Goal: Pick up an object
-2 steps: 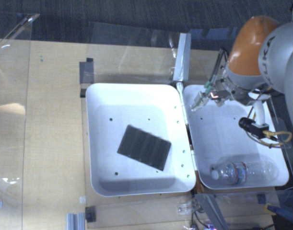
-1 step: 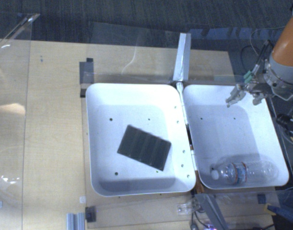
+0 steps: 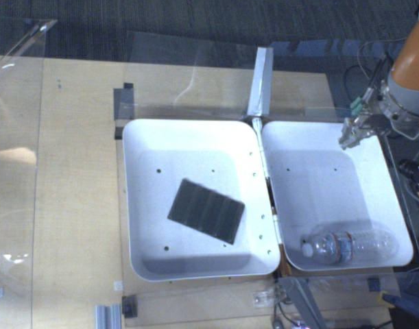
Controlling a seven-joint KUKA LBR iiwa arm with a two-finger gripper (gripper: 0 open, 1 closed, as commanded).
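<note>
From the fixed overhead camera, the wooden table [image 3: 65, 204] carried two shallow white bins side by side. The left bin [image 3: 137, 184] held a flat, dark grey rectangular pad [image 3: 206, 210], ribbed along its length and turned at a slant, lying near the middle of the bin floor and apart from every wall. The right bin [image 3: 394, 204] held a clear plastic bottle [image 3: 346, 245] with a white cap and a blue label, lying on its side along the near wall, its cap pointing toward the divider between the bins. A grey metal bar [image 3: 260, 81] ran away from the junction of the two bins toward the far edge of the table.

The arm [image 3: 409, 81] came in from the right of the picture, its orange band showing at the upper right edge above the grey wrist. The jaws [image 3: 350, 137] hung at the far right corner of the right bin, over or just above its rim, pointing down and toward the left. They were well apart from the bottle, which lay at the opposite, near side of the same bin, and farther still from the pad in the other bin. Nothing showed between the jaws. At this size and angle the tips merged into one pale shape, so how far they stood open could not be told. Cables [image 3: 367, 60] looped behind the wrist.
</note>
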